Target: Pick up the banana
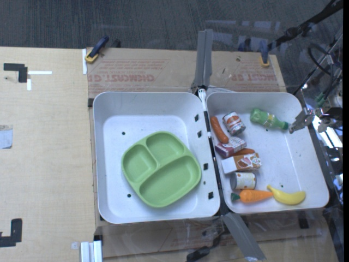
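The yellow banana (287, 196) lies flat in the near right corner of the right bin (305, 168), its tip next to an orange carrot (255, 196). My gripper (300, 123) hangs at the far right side of that bin, just right of a green bottle (268, 119). It is well behind the banana and apart from it, with nothing seen in its hold. Most of the arm is lost in the dark clutter at the right edge.
The right bin also holds a can (244, 180), an orange-and-white carton (245, 160), a small box (231, 146), a second can (234, 123) and an orange stick-shaped item (217, 129). A green divided plate (161, 169) lies in the left bin (109, 146).
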Robot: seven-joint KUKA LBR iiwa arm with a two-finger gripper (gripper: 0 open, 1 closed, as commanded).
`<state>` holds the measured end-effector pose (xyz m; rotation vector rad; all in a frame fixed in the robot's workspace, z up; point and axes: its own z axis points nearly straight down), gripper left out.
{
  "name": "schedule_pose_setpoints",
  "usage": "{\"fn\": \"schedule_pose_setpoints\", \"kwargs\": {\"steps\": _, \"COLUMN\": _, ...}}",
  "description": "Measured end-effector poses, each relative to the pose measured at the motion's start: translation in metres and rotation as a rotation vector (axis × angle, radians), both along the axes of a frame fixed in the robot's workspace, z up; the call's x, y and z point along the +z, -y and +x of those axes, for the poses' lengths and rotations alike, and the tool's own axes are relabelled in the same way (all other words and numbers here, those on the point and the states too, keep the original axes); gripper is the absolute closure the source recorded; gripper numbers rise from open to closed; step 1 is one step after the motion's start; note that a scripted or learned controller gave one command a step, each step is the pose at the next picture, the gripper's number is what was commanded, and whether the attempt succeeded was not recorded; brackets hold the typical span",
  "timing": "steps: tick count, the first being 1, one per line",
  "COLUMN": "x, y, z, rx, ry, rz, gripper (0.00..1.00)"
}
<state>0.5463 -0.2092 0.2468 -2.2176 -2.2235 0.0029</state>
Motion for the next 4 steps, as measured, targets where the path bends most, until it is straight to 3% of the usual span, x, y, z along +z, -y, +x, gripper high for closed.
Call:
{"fn": "schedule_pose_setpoints", "kwargs": {"steps": 1, "x": -0.071, "y": 0.013, "z": -0.049, "rx": 0.131, "ry": 0.000, "rz": 0.001, "gripper": 0.00}}
{"fn": "schedule_pose_setpoints", "kwargs": {"steps": 2, "x": -0.111, "y": 0.013, "z": -0.041, "rx": 0.056, "ry": 0.000, "rz": 0.001, "gripper": 0.00}}
{"fn": "schedule_pose_setpoints", "kwargs": {"steps": 3, "x": -0.111, "y": 0.013, "z": -0.041, "rx": 0.056, "ry": 0.000, "rz": 0.001, "gripper": 0.00}}
{"fn": "schedule_pose_setpoints", "kwargs": {"steps": 4, "x": -0.156, "y": -0.024, "z": -0.069, "rx": 0.028, "ry": 0.000, "rz": 0.001, "gripper": 0.00}}
